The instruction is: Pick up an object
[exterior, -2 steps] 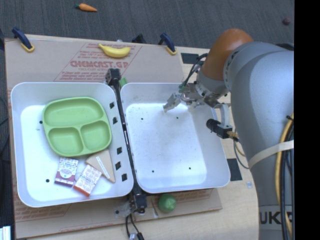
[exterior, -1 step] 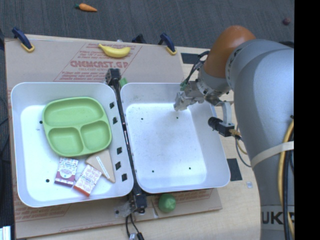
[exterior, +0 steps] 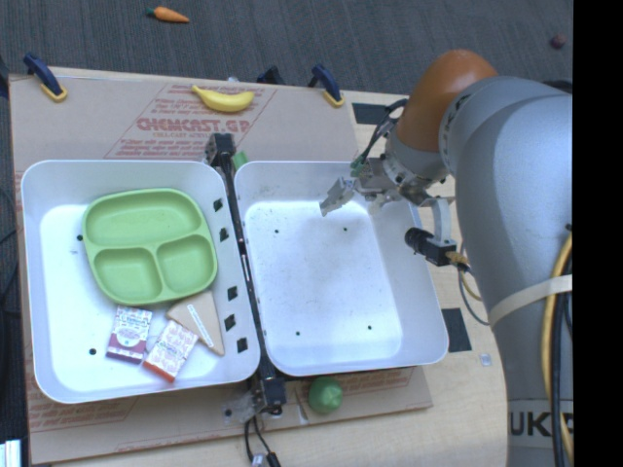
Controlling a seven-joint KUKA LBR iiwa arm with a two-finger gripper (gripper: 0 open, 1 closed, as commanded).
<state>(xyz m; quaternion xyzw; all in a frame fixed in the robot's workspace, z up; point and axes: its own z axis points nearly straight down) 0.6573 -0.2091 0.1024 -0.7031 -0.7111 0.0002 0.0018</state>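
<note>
The gripper (exterior: 336,199) hangs over the right bin's (exterior: 414,305) far edge, whether its fingers are released or clenched I cannot tell, while the green plate (exterior: 148,244) lies in the left bin (exterior: 44,290)

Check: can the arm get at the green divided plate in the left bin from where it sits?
Probably yes. The end effector hangs over the right bin; the green divided plate lies uncovered, with just the low divider between.

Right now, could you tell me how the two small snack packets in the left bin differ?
The darker maroon packet lies nearly square to the white left bin; the paler red-and-white packet is tilted and nearer the front rim. Both are small, flat, and lie below the green divided plate.
</note>
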